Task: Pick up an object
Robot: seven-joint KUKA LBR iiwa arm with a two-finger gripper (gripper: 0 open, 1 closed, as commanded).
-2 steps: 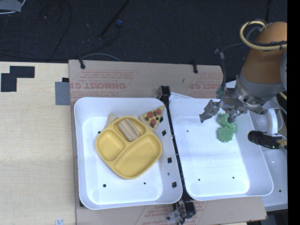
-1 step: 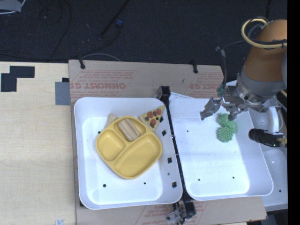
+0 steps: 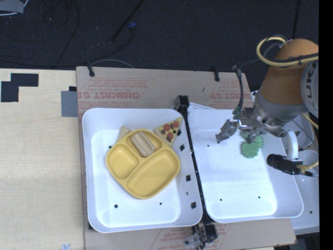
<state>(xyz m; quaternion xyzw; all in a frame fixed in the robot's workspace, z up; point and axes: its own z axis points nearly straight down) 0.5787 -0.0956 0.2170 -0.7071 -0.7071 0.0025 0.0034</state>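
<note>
Two shallow white bins sit side by side on the bench, the left bin [image 3: 99,202] and the right bin [image 3: 244,207] meeting along a dark central divider. Nearest the camera, at about seven o'clock from the middle of the view, one yellow sectioned plate [image 3: 144,169] lies in the left bin, with three compartments; in the compartment toward twelve o'clock rests one tan bread-like piece [image 3: 141,142]. Just beyond the plate, toward one o'clock from it and touching its rim, lies one pizza slice [image 3: 170,130] with red toppings, its tip pointing at the divider. In the right bin, at about three o'clock in the view, one green bunch of grapes [image 3: 251,149] lies on the white floor. One gripper [image 3: 240,131] hangs just above and beside the grapes, at their eleven o'clock; one grey finger [image 3: 225,131] juts out toward nine o'clock, and the fingers look spread apart with nothing between them. Farther back, the arm's orange band [image 3: 289,72] rises at two o'clock.
</note>
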